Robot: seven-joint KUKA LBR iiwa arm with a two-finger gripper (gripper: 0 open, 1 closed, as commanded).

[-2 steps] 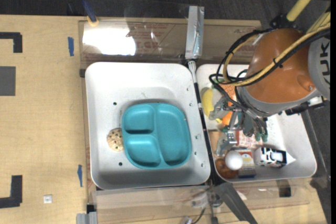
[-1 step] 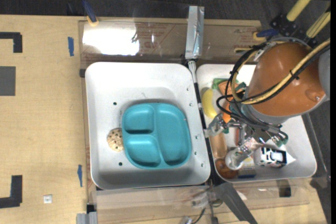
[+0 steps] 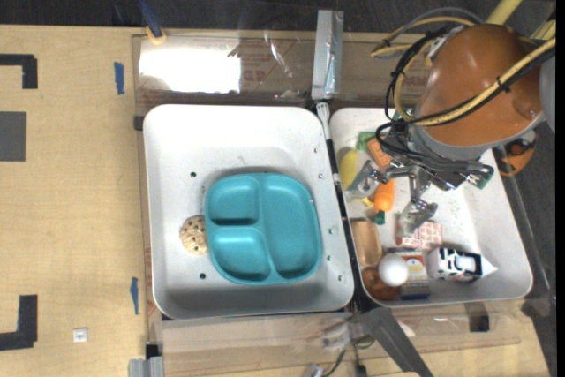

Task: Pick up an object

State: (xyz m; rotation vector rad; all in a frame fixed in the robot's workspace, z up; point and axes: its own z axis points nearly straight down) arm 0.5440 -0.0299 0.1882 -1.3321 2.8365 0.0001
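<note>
While the gripper [image 3: 422, 212] hovers low over the clutter in the right bin [image 3: 508, 216], whether it grips anything I cannot tell, so the pick looks unfinished.

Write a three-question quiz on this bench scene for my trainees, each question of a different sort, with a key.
1. True or false: the teal divided tray lies in the left bin.
2. What lies just left of the tray? A) a cookie B) a spoon C) a cup
3. Above which bin is the gripper?

Key: 1 true. 2 A, the cookie. 3 The right bin, over its clutter of small objects.
</note>
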